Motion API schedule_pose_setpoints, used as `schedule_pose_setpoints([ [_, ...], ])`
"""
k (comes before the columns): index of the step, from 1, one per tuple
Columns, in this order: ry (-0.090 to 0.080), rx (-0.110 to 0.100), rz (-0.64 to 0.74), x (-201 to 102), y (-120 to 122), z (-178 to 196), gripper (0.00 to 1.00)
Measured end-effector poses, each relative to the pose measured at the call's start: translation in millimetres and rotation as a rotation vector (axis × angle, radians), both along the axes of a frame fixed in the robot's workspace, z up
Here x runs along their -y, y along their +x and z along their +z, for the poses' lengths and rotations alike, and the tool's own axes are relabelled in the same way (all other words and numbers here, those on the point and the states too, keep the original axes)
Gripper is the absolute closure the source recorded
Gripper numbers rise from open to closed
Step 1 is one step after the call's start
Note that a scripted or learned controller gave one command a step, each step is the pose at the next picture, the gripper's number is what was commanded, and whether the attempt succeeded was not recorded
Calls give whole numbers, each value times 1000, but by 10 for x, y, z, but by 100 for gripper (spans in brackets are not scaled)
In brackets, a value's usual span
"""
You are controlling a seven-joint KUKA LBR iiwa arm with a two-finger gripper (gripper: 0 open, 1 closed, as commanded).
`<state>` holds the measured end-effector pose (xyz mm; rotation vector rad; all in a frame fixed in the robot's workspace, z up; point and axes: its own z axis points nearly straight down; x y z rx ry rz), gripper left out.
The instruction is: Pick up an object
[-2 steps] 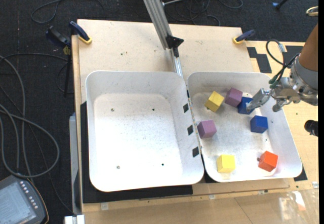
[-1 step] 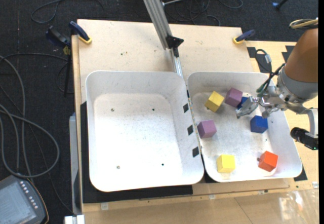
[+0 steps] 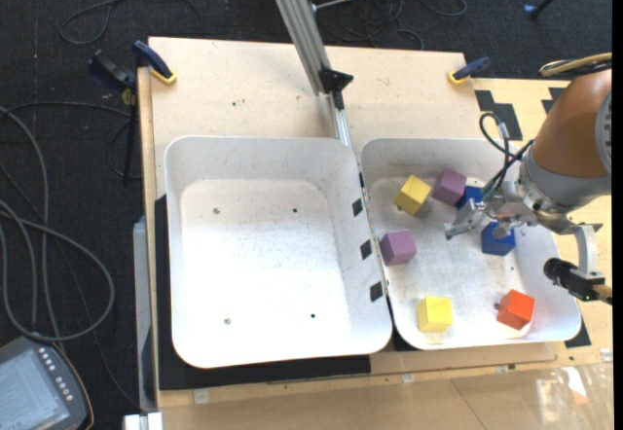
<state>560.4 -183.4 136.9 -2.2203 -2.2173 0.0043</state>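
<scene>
The gripper hangs low over the right bin, its metal fingers reaching toward that bin's middle, and from where I stand I cannot tell how far apart they are or whether anything sits between them. Touching or just under the gripper body is a blue cube, with a second patch of blue just behind it (another block, or part of the tool; too small to say). Taking the blue cube as the mark: a purple cube lies just up and to the left of it, a yellow cube farther left beside that, another purple cube well to the left near the bin's left wall, a second yellow cube down and to the left near the front rim, and an orange-red cube just below. The left bin sits well to the left, its white floor speckled with dark spots. Both bins rest on a pale wooden board held by blue-and-yellow clamps, with black carpet and loose cables around. I can read no writing or labels anywhere.
</scene>
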Motion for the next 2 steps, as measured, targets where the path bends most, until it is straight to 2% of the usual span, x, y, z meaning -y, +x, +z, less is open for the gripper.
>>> schedule_pose_setpoints([
  [1, -2, 6, 0, 6, 16, 131, 100],
  [2, -3, 11, 1, 2, -64, 626, 100],
])
